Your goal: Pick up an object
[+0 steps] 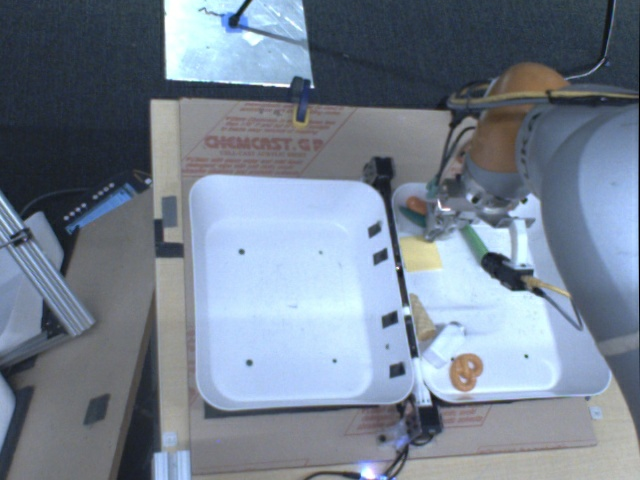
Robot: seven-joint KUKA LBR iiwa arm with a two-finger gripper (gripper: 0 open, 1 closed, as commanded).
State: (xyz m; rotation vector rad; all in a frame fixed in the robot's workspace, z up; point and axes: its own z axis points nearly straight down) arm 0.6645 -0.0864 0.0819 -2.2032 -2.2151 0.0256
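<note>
Where bin walls meet, twisted orange pretzel [465, 371]

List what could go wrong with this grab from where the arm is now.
1. The gripper sits low by the right bin's far corner, where a yellow square, a green stick and an orange piece crowd together; it may nudge them or catch two.
2. It works close to the bin's wall and the divider, so a finger may strike them.
</note>
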